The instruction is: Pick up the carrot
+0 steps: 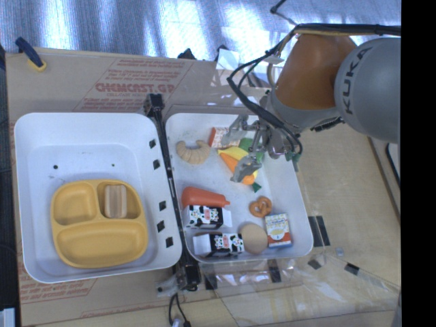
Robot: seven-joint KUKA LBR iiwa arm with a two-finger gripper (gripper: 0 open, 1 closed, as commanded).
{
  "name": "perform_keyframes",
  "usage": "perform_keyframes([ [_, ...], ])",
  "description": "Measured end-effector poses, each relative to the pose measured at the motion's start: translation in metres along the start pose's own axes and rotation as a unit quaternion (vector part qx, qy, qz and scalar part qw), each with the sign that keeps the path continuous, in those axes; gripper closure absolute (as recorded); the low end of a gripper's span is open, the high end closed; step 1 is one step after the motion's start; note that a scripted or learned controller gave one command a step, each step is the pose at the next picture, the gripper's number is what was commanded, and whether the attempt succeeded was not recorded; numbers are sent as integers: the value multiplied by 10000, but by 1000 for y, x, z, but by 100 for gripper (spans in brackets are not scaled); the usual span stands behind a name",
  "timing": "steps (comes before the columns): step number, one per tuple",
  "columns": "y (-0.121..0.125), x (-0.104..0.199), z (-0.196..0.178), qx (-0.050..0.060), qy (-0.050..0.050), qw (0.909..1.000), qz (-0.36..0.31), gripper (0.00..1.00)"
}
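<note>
Grey arm [371, 87] w/ black KUKA lettering, orange band, black cables looping, metallic gripper [246, 167].

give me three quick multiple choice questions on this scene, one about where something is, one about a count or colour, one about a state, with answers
1. Where does the carrot lie?
A. in the right bin, near its left wall
B. on the yellow plate
C. on the bench outside both bins

2. How many cow-print milk cartons are in the right bin?
A. none
B. two
C. five

3. How is the carrot now?
A. lifted between the fingers
B. lying in the bin, apart from the gripper
C. standing upright on the plate

Answers: 1 A, it lies beside the bins' shared edge. 2 B, one carton sits just below the carrot, another nearer the front. 3 B, the gripper is over the yellow and green items further back.
</note>
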State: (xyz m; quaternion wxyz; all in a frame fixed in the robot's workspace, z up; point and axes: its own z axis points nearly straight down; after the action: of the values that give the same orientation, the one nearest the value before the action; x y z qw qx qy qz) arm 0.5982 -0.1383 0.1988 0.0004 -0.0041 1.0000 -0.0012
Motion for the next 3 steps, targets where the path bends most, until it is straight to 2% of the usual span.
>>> perform_keyframes([
  [1, -22, -31, 106, -12, 26, 9924, 1229, 0],
  [2, -21, -35, 92, -5, -19, 9930, 1182, 100],
  [3, -30, 24, 107, -16, 14, 10000, -77, 100],
])
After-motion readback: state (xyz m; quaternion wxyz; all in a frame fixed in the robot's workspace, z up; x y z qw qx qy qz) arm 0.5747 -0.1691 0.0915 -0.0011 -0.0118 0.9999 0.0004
